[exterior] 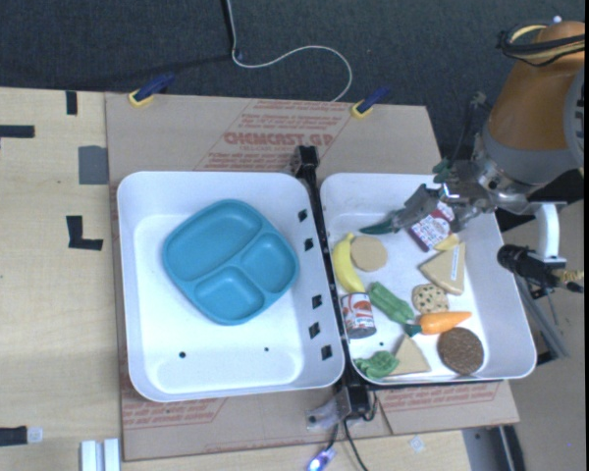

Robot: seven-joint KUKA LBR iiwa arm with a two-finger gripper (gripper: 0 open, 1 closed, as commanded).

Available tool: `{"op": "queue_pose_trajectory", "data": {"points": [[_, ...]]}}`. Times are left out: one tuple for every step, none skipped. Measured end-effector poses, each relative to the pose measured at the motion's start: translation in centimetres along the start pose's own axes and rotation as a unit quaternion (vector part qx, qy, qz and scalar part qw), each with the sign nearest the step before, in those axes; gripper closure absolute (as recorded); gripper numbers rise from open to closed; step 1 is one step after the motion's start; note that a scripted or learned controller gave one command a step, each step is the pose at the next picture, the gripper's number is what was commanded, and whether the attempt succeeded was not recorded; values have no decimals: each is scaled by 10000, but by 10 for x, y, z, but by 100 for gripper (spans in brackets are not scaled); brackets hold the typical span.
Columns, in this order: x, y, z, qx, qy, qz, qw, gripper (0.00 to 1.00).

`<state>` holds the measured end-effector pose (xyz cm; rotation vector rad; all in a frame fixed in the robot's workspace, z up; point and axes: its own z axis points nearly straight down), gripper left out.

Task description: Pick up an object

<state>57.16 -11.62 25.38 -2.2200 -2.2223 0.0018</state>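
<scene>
1. Reading near edge first: right bin (515,356) holds toy food. Cookie (460,349) sits at the near corner, lettuce (377,365) by the divider, and a wedge (410,357) between them, partly under the cookie.
2. Carrot (442,322) lies across the bin, tip pointing right. Can (359,315) stands by the divider, label too small to read.
3. Banana (346,264) runs near-to-far along the divider, with a round cracker (369,254) touching it.
4. Left bin (137,263) holds a blue tray (230,260), set at a slant.
5. Gripper (424,208) hangs over the far part of the right bin, just above a red-and-white packet (432,230). Finger state: cannot tell, blurred and overlapping the packet. A dark green piece (381,229) sticks out to its left, long axis roughly left-right; what it is, unclear.
6. Arm (535,116) is cut off at the right edge.
</scene>
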Motion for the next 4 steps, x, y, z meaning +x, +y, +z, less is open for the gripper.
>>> {"op": "queue_pose_trajectory", "data": {"points": [[68, -49, -31, 3, 18, -35, 10000, 0], [108, -89, -72, -6, 11, -26, 10000, 0], [145, -88, -131, -27, 8, -27, 10000, 0], [143, -88, -138, 6, -2, -13, 10000, 100]]}}
